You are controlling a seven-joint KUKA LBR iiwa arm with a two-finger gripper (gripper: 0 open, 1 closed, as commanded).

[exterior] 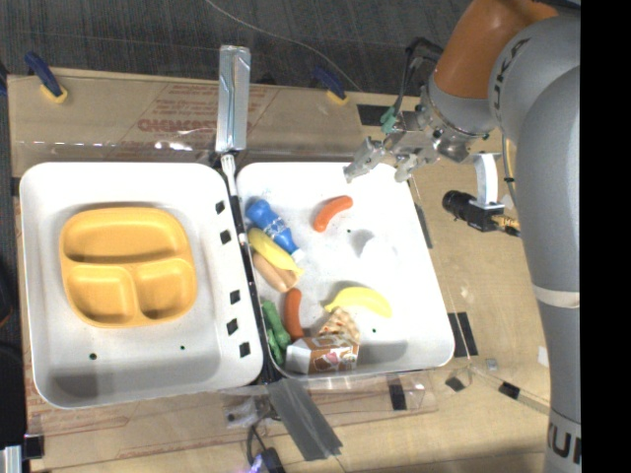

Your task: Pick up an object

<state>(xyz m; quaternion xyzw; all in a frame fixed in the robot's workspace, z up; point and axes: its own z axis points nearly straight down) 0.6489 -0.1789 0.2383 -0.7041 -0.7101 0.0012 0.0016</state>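
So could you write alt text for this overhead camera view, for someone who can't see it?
A grey robot arm's gripper hovers above the right white bin, which holds toy food: sausage, banana, blue bottle. The left bin holds a yellow divided tray.

Smooth glossy white plastic bins (414,294), matt yellow plastic tray (126,262), shiny metal divider bar (233,97), brown cardboard-like bench surface (128,106)
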